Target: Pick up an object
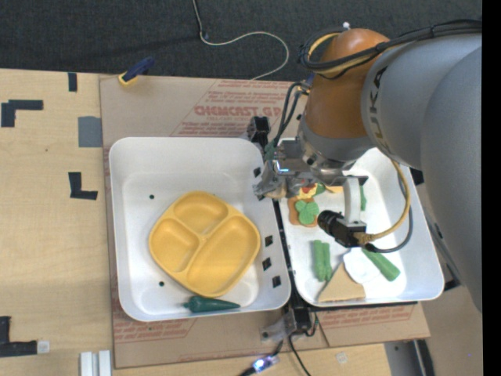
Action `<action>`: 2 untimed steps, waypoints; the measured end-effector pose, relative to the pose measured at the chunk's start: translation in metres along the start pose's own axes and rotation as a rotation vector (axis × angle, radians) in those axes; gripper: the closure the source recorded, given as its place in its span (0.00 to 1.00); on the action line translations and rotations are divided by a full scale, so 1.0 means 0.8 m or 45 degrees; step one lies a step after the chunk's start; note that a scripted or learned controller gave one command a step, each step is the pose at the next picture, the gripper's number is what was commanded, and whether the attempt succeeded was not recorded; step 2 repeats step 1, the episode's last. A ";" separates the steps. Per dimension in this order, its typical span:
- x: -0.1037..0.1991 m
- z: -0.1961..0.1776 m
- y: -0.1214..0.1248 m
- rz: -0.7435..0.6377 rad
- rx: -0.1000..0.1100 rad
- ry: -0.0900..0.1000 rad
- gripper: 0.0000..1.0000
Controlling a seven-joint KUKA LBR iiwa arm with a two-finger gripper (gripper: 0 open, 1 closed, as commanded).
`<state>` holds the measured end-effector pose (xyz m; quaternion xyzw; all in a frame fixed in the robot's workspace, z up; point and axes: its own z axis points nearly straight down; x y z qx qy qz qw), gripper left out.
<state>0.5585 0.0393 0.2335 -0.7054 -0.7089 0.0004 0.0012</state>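
The arm's wrist and gripper [307, 188] hang over the left part of the right bin [427, 288], just above a cluster of small toy foods. Below the wrist lie an orange piece with a green blob [305, 210] on it, and a small yellow and red piece [313, 188]. Nearer the front sit a green stick [321, 258], a second green piece [381, 265], a white disc [362, 269] and a tan wedge [344, 290]. The wrist hides the fingertips.
The left bin [133, 171] holds a yellow divided plate [205, 243] and a dark green pepper-like toy [211, 305] at its front. A black cable and connector [337, 227] loop over the right bin. Cardboard lies under both bins.
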 end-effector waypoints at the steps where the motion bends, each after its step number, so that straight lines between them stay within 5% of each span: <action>1: 0.007 0.009 -0.002 0.005 0.002 -0.003 1.00; 2: 0.007 0.009 -0.002 0.005 0.002 -0.003 1.00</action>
